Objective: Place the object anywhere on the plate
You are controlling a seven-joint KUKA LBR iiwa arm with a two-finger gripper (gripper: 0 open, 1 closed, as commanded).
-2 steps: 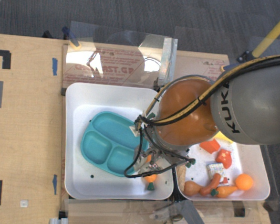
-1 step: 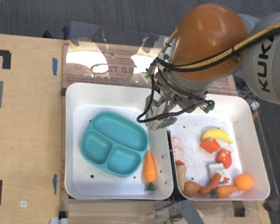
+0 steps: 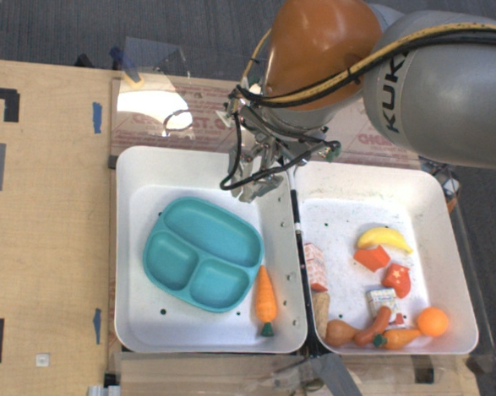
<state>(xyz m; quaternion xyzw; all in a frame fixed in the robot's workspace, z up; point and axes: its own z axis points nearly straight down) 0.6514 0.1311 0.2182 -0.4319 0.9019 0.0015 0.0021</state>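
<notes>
Camera view, arm: grey and orange, reaching in from the right.
Gripper: hangs over the left bin's back edge; I cannot tell its state.
Plate: teal, three compartments, in the left bin.
Carrot: just beside the plate's right edge, on the bin floor.
Right bin: holds a banana and other toy foods.
</notes>
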